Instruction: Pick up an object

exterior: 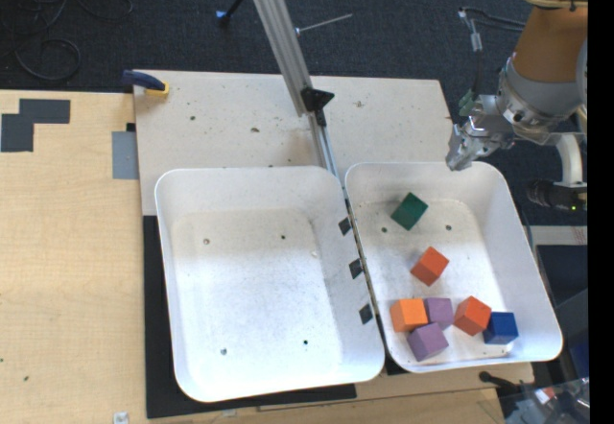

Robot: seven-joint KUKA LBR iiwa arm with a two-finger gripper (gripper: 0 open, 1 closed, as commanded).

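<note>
Block count, bin nearest the gripper [460, 155]: seven blocks.
One green block [410, 211], three orange blocks [430, 266], two purple blocks [427, 341], one blue block [501, 326]; two white bins [182, 221].

Two bins side by side, blocks all in the right one.
In the right bin [518, 221], one block [410, 211] sits toward the far edge, another [430, 266] mid-bin, and a cluster [451, 319] lies along the near edge; the gripper [462, 152] hangs over its far rim.

Seven coloured blocks [430, 266] in right bin [523, 221]
</note>
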